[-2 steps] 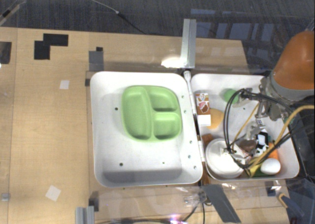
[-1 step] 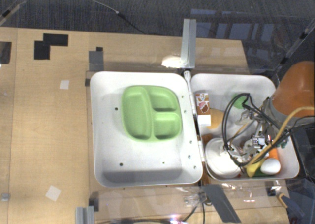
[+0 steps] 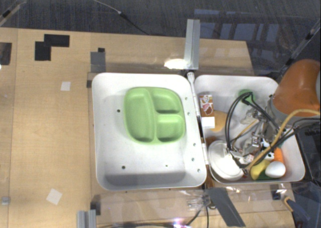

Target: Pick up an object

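Green plastic catches the eye first: a divided tray (image 3: 153, 115) with three compartments lies flat in the middle of the left white bin (image 3: 108, 167), which takes up the centre of the frame. The right white bin (image 3: 228, 81) sits just beside it, filling the right-hand part of the frame, and it is crowded. Near its upper left corner a small red-and-white carton (image 3: 206, 104) stands, with a pale block (image 3: 207, 122) just below it. At the bin's lower left lies a round white bowl (image 3: 224, 163), and along the lower right edge a yellow banana-like piece (image 3: 258, 170), a white egg-shaped object (image 3: 275, 170) and a small orange piece (image 3: 279, 155) are bunched close together. A green object (image 3: 245, 94) peeks out near the upper rim. The arm (image 3: 301, 89) reaches in from the right edge of the frame, its orange band above the wrist, with black cables looping down over the bin. The gripper (image 3: 249, 149) is low in the right bin, just beside the bowl and above the banana-like piece; the tangle of cables and metal parts hides its tips, so whether it is released or clenched on anything cannot be told.
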`<state>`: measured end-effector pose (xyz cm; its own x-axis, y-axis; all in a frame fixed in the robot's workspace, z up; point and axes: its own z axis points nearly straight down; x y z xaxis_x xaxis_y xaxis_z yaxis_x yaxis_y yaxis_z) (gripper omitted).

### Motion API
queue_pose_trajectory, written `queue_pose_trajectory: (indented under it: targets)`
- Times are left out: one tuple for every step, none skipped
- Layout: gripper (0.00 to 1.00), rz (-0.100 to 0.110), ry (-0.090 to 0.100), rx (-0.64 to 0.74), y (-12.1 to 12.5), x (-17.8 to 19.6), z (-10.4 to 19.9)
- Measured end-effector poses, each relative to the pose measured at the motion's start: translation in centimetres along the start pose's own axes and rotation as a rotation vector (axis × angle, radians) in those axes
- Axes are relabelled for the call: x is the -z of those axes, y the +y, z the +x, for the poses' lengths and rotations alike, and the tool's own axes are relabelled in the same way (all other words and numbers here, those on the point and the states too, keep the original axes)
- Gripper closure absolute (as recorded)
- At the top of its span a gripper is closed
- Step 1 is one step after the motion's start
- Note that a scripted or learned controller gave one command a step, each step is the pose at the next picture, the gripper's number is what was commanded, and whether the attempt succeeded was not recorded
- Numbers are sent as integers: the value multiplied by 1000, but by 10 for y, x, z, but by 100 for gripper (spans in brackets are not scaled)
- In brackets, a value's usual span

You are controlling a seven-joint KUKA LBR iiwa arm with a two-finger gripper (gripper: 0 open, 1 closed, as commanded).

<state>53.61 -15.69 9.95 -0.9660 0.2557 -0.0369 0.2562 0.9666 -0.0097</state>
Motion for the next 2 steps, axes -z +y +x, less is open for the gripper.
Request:
queue_pose_trajectory:
  targets:
    - [0,-10,24,-73,68,-12,-50]
    - [100,-10,7,-70,67,4,-56]
